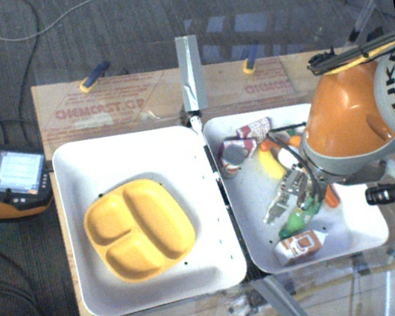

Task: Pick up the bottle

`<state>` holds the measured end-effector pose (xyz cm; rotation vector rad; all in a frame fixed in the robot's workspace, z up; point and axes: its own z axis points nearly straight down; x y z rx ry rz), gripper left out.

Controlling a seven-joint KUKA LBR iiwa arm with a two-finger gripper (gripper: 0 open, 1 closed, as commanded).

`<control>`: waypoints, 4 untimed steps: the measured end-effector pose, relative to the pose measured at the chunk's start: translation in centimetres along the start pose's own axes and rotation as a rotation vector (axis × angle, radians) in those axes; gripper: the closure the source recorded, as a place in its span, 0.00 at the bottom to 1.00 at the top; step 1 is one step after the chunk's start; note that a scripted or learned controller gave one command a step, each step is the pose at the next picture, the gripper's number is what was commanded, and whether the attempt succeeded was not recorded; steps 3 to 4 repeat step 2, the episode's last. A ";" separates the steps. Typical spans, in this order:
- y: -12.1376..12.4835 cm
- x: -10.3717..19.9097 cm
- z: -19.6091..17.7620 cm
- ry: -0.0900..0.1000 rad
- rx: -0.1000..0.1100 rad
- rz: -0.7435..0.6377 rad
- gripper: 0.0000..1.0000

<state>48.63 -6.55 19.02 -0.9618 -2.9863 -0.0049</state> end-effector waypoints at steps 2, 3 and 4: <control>-3.3 -2.2 -6.8 -0.006 0.002 -0.026 0.00; -3.3 -2.2 -6.8 -0.006 0.002 -0.026 0.00; -3.3 -2.2 -6.8 -0.006 0.002 -0.026 0.00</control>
